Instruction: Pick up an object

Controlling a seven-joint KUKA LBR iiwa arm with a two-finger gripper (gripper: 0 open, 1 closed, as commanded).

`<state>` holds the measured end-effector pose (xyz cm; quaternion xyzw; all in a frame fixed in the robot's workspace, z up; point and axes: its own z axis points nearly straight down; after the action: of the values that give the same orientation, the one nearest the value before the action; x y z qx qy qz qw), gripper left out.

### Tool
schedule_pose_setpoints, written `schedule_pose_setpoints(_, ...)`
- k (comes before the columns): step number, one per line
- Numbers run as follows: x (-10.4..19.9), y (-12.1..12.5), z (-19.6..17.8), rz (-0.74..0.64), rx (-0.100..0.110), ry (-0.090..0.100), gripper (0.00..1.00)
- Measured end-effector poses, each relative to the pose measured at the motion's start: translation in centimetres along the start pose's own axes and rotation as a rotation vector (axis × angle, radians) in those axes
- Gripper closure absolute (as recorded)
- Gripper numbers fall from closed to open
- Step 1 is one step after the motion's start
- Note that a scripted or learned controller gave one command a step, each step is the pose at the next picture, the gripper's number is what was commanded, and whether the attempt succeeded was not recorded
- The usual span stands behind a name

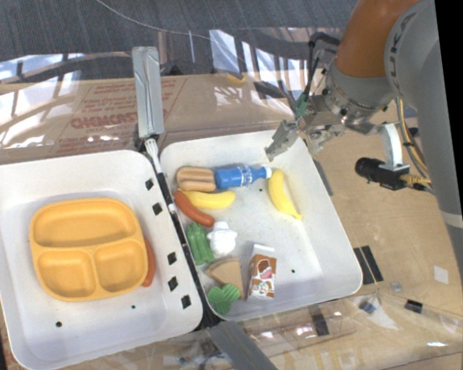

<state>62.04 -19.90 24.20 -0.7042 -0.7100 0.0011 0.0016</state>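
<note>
Hovering over the right bin's far corner, nothing grabbed so far.

Nearest the camera, a small carton and a green toy are seen at the front of the right bin, with a white piece just behind. Further back, two bananas, a red sausage, a blue bottle and a hot dog are laid out. A yellow divided tray is parked in the left bin. At the far right corner the gripper is held above the rim, fingers slightly parted, nothing between them.
</note>
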Motion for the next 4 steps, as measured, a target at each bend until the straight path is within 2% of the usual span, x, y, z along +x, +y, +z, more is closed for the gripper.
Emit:
schedule_pose_setpoints(1,2.4,-5.2,12.4,0.186,0.009,0.003,0.0)
schedule_pose_setpoints(2,0.5,0.2,14.9,0.016,-0.003,0.007,0.0)
schedule_pose_setpoints(3,2.4,3.4,15.1,-0.121,0.009,0.0,0.0)
schedule_pose_setpoints(4,9.2,3.7,14.1,-0.419,0.002,0.0,0.0)
